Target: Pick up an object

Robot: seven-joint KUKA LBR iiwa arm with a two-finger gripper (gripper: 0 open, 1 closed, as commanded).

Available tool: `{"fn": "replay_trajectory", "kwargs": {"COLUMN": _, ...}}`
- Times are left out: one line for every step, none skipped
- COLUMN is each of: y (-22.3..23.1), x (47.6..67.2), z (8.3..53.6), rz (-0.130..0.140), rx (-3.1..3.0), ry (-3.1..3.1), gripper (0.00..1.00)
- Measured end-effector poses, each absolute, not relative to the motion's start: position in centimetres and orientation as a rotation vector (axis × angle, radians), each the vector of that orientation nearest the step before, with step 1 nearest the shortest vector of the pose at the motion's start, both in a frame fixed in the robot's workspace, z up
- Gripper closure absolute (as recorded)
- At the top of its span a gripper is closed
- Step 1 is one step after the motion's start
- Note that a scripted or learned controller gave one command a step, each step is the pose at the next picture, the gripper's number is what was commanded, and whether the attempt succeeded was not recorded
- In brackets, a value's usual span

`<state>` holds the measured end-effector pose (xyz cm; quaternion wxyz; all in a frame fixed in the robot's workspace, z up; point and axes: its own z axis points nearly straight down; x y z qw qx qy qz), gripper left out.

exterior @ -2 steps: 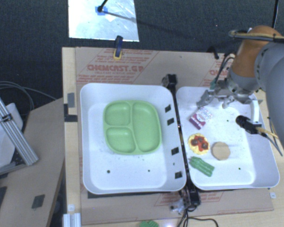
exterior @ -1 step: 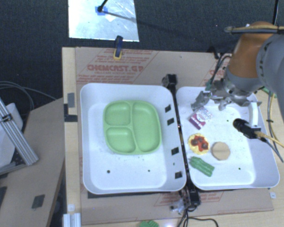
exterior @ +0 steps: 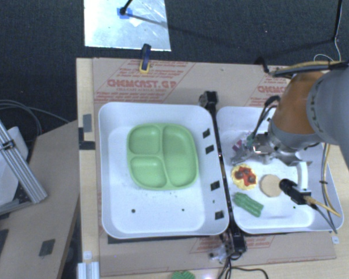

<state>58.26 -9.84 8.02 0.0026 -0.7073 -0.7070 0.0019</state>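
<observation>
- Nearest the camera in the right bin (exterior: 279, 218) we note a green oblong piece (exterior: 248, 204). It lies flat, with its long axis slanting from the upper left of the view to the lower right.
- Just beyond it lies a tan round piece (exterior: 270, 185). Beside that, toward the divider between the bins, is a yellow-and-red disc (exterior: 245, 176). The two sit close together, and we cannot tell whether they touch.
- Beyond the disc we find the gripper (exterior: 245, 147), low over the far half of the same bin. The blur at its tip leaves us unable to tell whether the jaws stand wide or narrow. We see nothing held in them.
- Governing relation: the disc lies just beside the gripper on the camera side, almost directly below it in the view. The tan piece is offset toward the arm (exterior: 314, 109). The green piece is farthest of the three.
- In our judgement the disc is the likeliest target. Being round, it calls for no turn of the wrist, only a short shift toward the camera and a descent. The green piece would require the jaws set across its slant.
- The left bin (exterior: 113, 156) holds a green divided plate (exterior: 163, 156), well apart from the gripper.
</observation>
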Motion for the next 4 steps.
{"fn": "replay_trajectory", "kwargs": {"y": -8.9, "x": 63.5, "z": 8.6, "rz": -0.007, "rx": -2.219, "ry": -2.232, "gripper": 0.0}}
{"fn": "replay_trajectory", "kwargs": {"y": -12.3, "x": 62.8, "z": 13.2, "rz": -0.004, "rx": -2.226, "ry": -2.225, "gripper": 0.0}}
{"fn": "replay_trajectory", "kwargs": {"y": -10.8, "x": 60.4, "z": 8.2, "rz": 0.002, "rx": -2.219, "ry": -2.22, "gripper": 0.0}}
{"fn": "replay_trajectory", "kwargs": {"y": -10.9, "x": 60.6, "z": 9.6, "rz": -0.005, "rx": -2.221, "ry": -2.225, "gripper": 1.0}}
